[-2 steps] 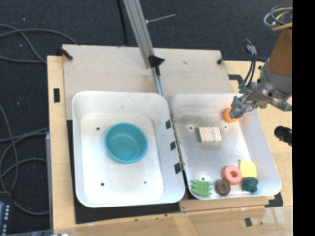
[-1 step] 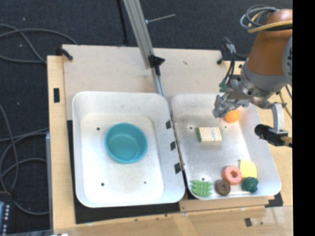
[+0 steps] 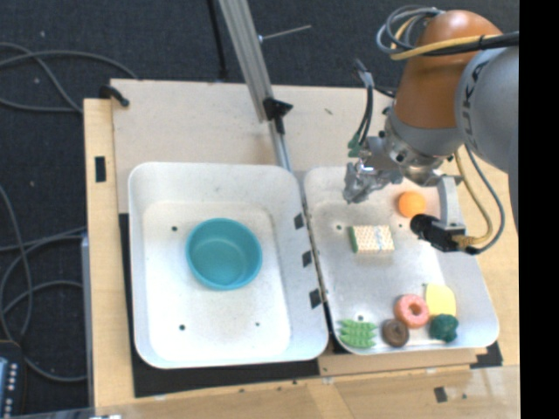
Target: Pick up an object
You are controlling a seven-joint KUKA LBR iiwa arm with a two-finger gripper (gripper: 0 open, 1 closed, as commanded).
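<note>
My gripper (image 3: 356,187) hangs over the far left corner of the right bin (image 3: 476,273), pointing down, with nothing visible between its fingers. Just below and to its right lies a pale sponge-like block with a green edge (image 3: 372,239). An orange ball (image 3: 410,203) rests near the bin's far side, to the gripper's right. Along the near edge sit a green ridged piece (image 3: 356,332), a brown doughnut (image 3: 396,333), a pink doughnut (image 3: 410,310), a yellow block (image 3: 440,299) and a dark green lump (image 3: 445,326).
The left bin (image 3: 157,321) holds a teal bowl (image 3: 224,252). A slanted metal post (image 3: 251,55) rises from the bench behind the bins. A black fitting with cable (image 3: 434,232) hangs from the arm over the right bin.
</note>
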